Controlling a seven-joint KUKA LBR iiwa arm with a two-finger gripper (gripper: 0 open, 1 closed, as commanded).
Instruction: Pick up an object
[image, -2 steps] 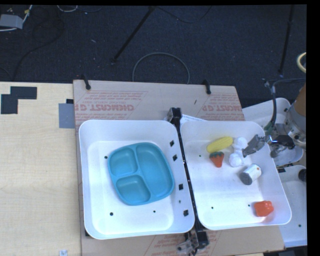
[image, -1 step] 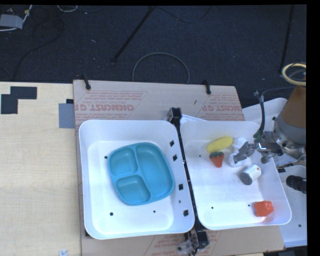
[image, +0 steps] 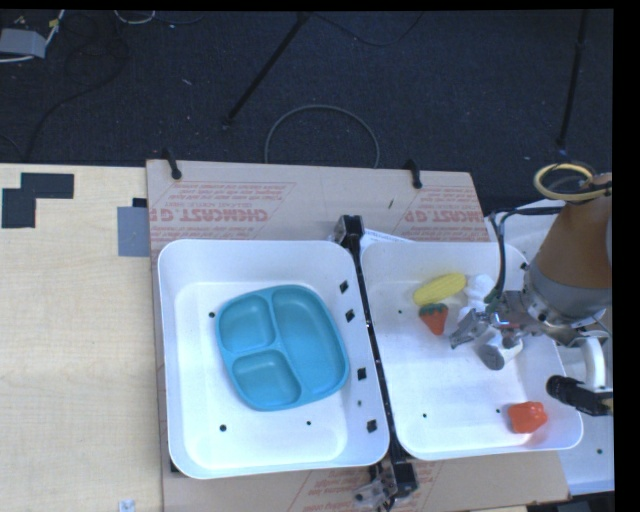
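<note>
Bright even overhead light; white bins (image: 190, 300) near overexposed; shadows soft; overall slightly soft focus.

Upside-down red "CHEMCRZT. G.P" print on cardboard sheet (image: 230, 205)

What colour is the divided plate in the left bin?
Light blue divided plate, seen best in the camera view.

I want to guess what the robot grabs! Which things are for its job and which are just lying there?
For the job:
pincer
corn
strawberry
orange block
right bin

Just lying there:
blue plate
left bin
</note>
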